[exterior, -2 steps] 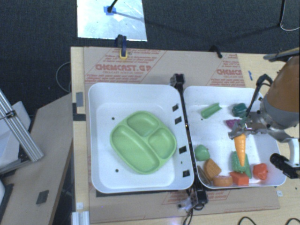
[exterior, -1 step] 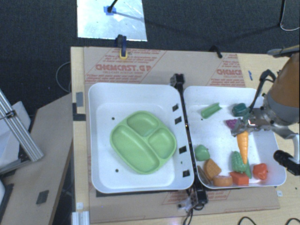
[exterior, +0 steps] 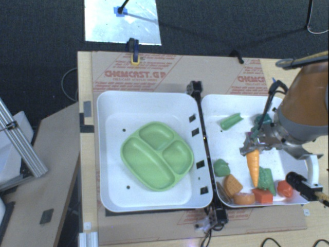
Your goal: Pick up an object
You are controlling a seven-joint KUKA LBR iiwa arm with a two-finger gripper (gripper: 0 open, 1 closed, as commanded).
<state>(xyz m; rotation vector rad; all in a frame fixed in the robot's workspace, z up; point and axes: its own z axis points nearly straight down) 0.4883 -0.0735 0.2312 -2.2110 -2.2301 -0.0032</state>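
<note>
- i see the tabletop [exterior: 154, 68] with two white bins side by side: the left bin [exterior: 110, 138] and the right bin [exterior: 231, 138].
- in the left bin lies a green divided plate [exterior: 157, 156], flat, with three compartments, near the middle of the bin.
- the arm [exterior: 306, 107] comes in from the right, and its claw [exterior: 253, 147] is low over the right bin, just at the top end of the orange carrot [exterior: 253, 168].
- the carrot stands lengthwise, its thick end touching the claw and its tip pointing to the front edge of the bin.
- i cannot tell if the claw is released or clenched, and i cannot tell if it really holds the carrot.
- just beside the carrot, on its right, lies a dark green piece [exterior: 266, 179].
- a light green long piece [exterior: 231, 121] lies apart, in the upper part of the right bin.
- along the front wall i see a small green piece [exterior: 221, 167], an orange piece [exterior: 232, 184], a red block [exterior: 263, 195] and a red round piece [exterior: 285, 189], close together.
</note>
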